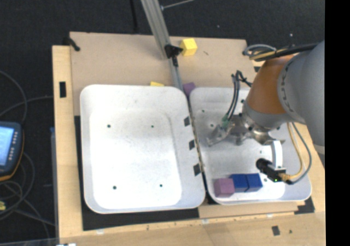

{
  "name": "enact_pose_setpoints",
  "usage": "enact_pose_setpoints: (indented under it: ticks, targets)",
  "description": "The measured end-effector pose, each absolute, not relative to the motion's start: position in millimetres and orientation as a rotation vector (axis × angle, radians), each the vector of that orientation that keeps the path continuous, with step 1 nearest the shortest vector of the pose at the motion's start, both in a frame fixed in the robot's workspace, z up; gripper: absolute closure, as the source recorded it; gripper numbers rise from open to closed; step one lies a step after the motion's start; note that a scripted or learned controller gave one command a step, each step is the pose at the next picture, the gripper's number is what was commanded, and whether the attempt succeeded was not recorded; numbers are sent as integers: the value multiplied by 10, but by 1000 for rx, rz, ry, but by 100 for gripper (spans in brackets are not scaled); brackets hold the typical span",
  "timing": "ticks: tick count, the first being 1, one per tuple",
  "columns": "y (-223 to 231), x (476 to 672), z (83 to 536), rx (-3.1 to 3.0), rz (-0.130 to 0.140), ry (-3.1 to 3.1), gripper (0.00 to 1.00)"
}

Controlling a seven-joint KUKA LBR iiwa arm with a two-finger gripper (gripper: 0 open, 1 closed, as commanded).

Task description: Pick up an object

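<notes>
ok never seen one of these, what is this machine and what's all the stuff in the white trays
You are looking down at a slant from one fixed camera above a workbench. The big grey shape with the orange band on the right is a robot arm; it reaches in from that side. At its tip is a two-finger gripper, a simple claw for picking things up. It is down over the right bin, and I see nothing between its fingers.

Two shallow white bins sit side by side on the wooden bench. In the right one, near the front edge, lie a purple block and a blue block, next to each other. The left bin shows just a few small dark dots.

Behind the bins a yellow block sits on the bench beside a slanted metal rail. The arm's job is to pick up an object.
</notes>
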State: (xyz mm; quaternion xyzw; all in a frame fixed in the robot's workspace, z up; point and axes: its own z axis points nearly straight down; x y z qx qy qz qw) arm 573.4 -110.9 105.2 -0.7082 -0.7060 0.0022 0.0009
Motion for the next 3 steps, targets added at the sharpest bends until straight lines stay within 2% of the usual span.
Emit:
enact_pose_setpoints:
  ticks: [2, 3]
  targets:
    - [-1150, 6505, 980, -2220, -4, -2229, 0]
    - [-1654, 5727, 978, -2230, 5, -2216, 0]
